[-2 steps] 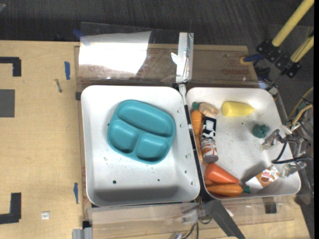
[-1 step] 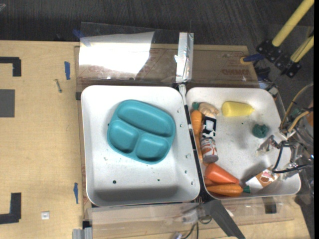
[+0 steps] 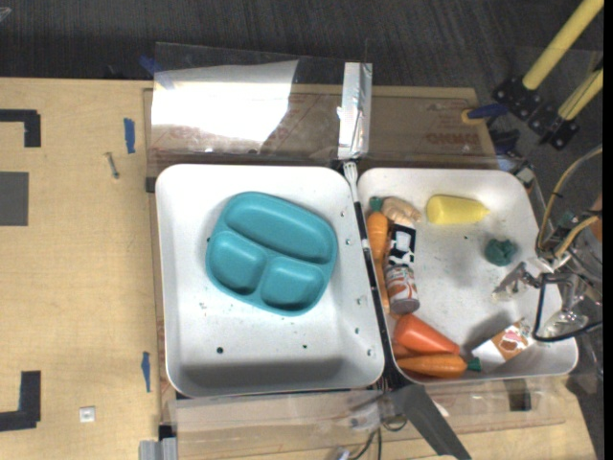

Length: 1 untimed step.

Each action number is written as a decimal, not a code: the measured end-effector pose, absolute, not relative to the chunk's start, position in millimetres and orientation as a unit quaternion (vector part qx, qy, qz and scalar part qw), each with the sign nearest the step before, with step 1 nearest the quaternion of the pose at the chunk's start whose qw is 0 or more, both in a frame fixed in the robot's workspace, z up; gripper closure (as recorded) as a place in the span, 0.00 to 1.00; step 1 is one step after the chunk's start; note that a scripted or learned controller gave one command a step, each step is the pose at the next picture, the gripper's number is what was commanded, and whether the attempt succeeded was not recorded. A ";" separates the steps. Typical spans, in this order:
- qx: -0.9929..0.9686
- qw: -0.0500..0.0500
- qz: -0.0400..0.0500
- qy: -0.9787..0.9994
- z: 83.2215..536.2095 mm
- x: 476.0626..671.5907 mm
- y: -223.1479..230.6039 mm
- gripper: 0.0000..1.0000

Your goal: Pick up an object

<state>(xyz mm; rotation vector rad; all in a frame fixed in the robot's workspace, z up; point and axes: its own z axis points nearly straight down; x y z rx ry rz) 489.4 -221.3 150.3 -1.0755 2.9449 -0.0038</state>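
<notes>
The tool (image 3: 522, 281) hangs low at the right bin's (image 3: 450, 182) right edge, finger state not discernible, with the nearest object, a small teal lump (image 3: 499, 250), lying just beside it toward the bin's far side.

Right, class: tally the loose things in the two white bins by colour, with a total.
Teal: 2, divided plastic plate, small lump
Orange: 3 carrot-shaped toys
Yellow: 1 rounded block
Mixed colours: 3, bottle, packet, tan piece
Total: 9

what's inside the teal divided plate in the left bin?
Nothing visible in the teal plate's three compartments. It lies flat in the left bin; whatever is beneath it is hidden.
</notes>
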 end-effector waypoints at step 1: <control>-0.486 0.001 0.001 0.874 112.0 486.5 -221.5 0.00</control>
